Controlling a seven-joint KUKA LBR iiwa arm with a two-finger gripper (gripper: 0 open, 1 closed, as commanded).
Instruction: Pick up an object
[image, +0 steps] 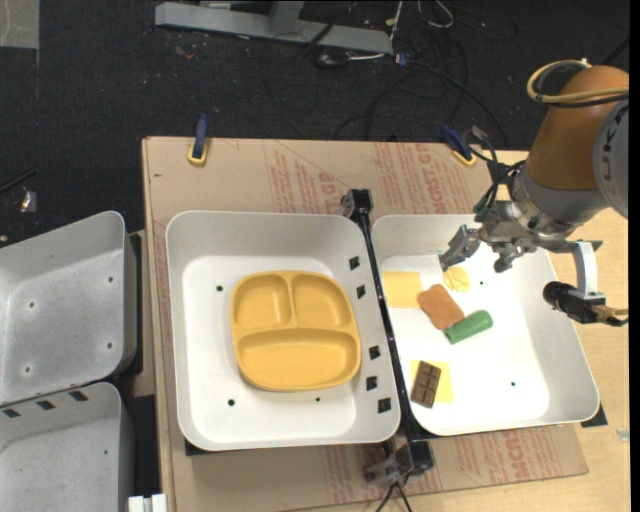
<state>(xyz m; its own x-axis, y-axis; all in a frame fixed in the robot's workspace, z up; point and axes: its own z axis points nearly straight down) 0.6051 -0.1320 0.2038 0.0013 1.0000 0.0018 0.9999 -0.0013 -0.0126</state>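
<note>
Several small items lie in the right bin (560, 385): a pale yellow flat slice (401, 288), an orange-brown piece (438, 306), a green cylinder (468, 327), a brown chocolate bar (427, 382) on a yellow square, and a small yellow lump (457, 279). My gripper (481, 254) hangs over the bin's far part, just above and right of the yellow lump. Its fingers stand open with nothing between them.
The left bin (200, 400) holds a yellow divided plate (296, 330). A black divider (378, 330) runs between the bins. The orange-banded arm (575, 130) comes in from the upper right. White trays (60, 300) sit off the bench at the left.
</note>
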